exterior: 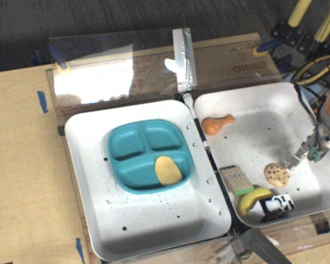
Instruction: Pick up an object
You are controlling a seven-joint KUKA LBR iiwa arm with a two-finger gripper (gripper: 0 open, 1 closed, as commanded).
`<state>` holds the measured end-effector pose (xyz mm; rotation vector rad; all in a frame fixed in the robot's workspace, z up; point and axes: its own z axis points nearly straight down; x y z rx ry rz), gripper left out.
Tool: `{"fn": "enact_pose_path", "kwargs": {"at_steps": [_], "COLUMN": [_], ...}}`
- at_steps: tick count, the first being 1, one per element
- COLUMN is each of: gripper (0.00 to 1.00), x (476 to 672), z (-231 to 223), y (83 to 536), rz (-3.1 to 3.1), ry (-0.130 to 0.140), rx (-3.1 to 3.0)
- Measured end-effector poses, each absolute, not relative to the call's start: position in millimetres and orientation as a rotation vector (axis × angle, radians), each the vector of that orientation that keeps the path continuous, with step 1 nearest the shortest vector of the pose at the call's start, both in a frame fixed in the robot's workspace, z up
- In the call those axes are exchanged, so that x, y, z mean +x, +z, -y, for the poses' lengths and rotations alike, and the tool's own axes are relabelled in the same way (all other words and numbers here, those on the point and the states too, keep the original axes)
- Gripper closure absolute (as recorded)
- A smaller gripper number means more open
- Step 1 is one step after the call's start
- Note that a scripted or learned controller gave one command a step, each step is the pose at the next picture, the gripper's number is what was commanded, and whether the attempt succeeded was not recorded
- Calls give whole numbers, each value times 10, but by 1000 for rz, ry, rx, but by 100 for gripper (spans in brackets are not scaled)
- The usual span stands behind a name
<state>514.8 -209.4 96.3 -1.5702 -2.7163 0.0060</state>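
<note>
Bench holds two white bins; your target, the cookie [277,173], lies flat in the right bin [273,99], just beside the gripper [295,159] tip. I can't tell you the jaw state; nothing visibly held. Expect it light, rigid, crumbly, low-profile. Pinch across its edges, gently. Banana [252,198] sits near, so keep clear.

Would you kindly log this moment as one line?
hand: right bin, beside cookie | grasp: none seen | potato: on teal tray
</note>
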Motion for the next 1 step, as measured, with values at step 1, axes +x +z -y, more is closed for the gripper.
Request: {"fn": "enact_pose_path", "kwargs": {"at_steps": [1], "gripper": [100], "x": [5416], "z": [1908], "y": [2139], "rz": [2496], "ry": [0], "rx": [-1909]}}
